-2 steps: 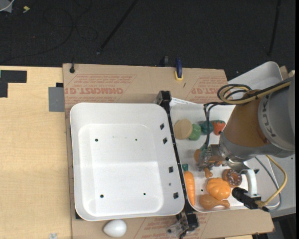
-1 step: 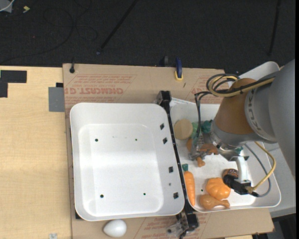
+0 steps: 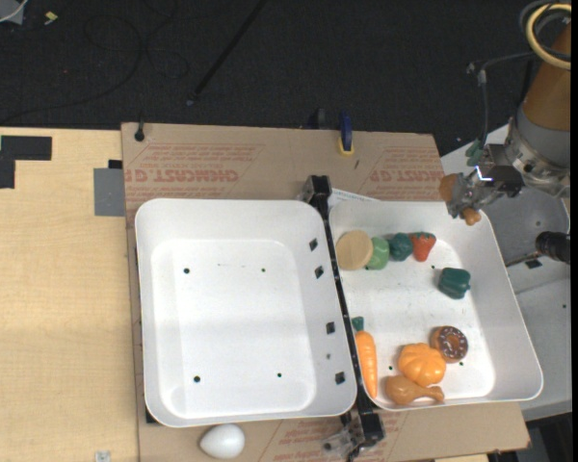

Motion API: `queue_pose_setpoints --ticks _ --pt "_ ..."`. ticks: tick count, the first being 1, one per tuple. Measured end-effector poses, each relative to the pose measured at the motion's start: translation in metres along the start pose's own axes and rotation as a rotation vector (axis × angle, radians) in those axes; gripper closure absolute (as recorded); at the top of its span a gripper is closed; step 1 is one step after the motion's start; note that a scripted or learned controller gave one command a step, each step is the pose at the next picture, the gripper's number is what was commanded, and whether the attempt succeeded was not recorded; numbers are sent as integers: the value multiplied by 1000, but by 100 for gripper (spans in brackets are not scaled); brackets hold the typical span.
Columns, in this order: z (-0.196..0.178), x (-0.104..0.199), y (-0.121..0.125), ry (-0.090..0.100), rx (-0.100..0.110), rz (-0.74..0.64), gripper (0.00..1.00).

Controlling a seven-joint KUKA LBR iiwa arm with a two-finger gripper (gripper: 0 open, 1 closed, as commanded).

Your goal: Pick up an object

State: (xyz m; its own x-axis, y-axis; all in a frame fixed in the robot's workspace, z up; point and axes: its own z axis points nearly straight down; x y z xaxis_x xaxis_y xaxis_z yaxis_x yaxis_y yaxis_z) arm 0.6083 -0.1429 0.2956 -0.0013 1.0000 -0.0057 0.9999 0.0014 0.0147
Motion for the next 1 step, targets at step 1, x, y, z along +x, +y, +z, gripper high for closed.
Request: queue_pose_setpoints --ticks 1 --pt "36 52 -35 8 23 -2 100"
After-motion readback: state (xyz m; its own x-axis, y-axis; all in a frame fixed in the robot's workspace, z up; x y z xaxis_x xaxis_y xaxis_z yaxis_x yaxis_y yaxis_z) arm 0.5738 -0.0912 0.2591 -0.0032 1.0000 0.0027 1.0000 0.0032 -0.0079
